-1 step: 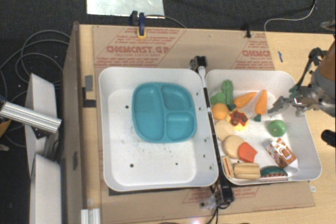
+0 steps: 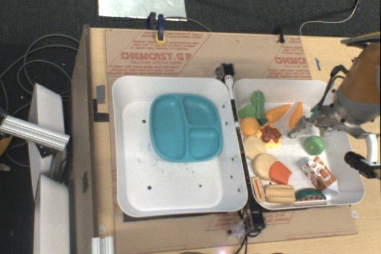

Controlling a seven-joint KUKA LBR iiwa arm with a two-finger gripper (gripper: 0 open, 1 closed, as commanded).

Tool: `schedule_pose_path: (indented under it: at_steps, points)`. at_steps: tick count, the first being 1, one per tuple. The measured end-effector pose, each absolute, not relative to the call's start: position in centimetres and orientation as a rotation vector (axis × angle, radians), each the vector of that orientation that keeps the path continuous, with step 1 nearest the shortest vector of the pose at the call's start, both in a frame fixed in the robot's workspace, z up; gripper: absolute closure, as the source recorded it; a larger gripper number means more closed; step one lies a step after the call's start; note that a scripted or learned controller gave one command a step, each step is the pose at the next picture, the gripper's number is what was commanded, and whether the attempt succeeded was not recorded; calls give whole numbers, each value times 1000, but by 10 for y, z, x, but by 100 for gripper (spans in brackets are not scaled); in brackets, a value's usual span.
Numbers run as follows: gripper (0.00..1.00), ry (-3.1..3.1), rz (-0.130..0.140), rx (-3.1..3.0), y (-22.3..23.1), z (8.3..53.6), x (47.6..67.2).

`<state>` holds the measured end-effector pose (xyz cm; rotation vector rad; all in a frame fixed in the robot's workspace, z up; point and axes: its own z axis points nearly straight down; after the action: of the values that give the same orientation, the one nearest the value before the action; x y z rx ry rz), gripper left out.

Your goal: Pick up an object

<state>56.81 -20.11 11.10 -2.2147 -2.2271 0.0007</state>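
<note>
Fig.: overhead slanted view of bench w/ two white bins; the left bin [image 2: 134, 146] carries a teal divided plate [image 2: 185, 127], the right bin [image 2: 351, 187] holds a heap of toy foods. The arm [image 2: 360, 89] comes in from the right, its gripper [image 2: 303, 127] low over the bin's middle, just above and left of the green ball [image 2: 313, 144] and just right of the orange carrot piece [image 2: 296, 115]. We cannot tell from this angle how the gripper is set, and we see nothing carried in it. Since the task names no particular item, we take the green ball as the likely target, being nearest the tool; it lies free, w/ bare bin floor around most of it. We judge it light, rigid plastic, smooth and round, so prone to roll or squirt out if pinched off-centre; a grasp across its widest part, straight down, looks safest. Alternatives: the carrot piece, elongated, best pinched across its short axis; the red-yellow item [image 2: 271, 135], small and crowded by neighbours; the packaged snack [image 2: 318, 172] at lower right, flatter, prob. crinkly and slippery. The green vegetable [image 2: 256, 105] and beige bun [image 2: 263, 163] sit close to the bin's left wall, so approx. less room to approach there.
</note>
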Motion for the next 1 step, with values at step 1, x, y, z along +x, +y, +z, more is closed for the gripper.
schedule_pose_path:
  at_steps: [1]
  points:
    - [0, -2234, -6, -2214, -170, 101, 607]
